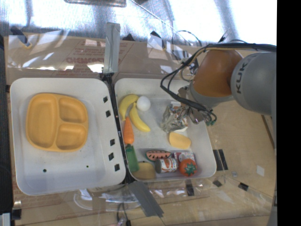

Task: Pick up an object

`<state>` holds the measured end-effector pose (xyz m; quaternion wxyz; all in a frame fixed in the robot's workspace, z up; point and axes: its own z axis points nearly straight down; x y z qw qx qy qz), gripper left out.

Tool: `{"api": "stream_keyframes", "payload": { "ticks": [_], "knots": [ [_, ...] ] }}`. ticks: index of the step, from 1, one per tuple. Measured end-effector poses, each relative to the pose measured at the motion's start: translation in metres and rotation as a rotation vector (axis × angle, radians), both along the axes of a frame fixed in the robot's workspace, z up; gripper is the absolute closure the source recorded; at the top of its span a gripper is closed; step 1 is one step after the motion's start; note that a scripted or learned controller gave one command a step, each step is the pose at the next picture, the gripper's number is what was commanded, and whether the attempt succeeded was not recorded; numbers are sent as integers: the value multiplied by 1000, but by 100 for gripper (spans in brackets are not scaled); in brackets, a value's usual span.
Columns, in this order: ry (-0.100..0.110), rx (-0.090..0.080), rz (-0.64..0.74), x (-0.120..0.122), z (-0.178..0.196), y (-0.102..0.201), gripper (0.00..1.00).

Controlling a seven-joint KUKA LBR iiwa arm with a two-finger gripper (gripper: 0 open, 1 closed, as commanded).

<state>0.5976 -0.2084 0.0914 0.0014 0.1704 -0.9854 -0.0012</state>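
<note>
One gripper (178,117), mine, is down in the right bin (203,140) at about its 1 o'clock part, below the orange band (214,74) of my wrist. Whether it is spread or pressed together I cannot tell; metal and cabling blur together there. It sits over or against a crinkled silvery packet (173,121); contact cannot be confirmed.

At 6 o'clock from the gripper, just beside the packet: a yellow wedge (179,140). At 9 o'clock: a white ball (143,103) resting against two bananas (131,112). At 8 o'clock: a carrot (128,131), with a green piece (132,158) below it along the bin's left wall.

Along the bin's near wall, at 6 to 7 o'clock: a watermelon slice (155,155), a small can (169,164), a tomato (187,167), a yellowish item (146,171).

Far out at 9 o'clock, the left bin (28,173) holds a yellow divided plate (56,121).
</note>
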Motion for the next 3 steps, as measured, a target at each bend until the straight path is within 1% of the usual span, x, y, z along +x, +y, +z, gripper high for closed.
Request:
{"api": "stream_keyframes", "payload": {
  "ticks": [1,2,3],
  "knots": [
    [-6,-1,-220,20,97,82,100],
    [-9,-3,-167,60,199,46,100],
    [7,0,-161,57,41,85,100]
  ]
}}
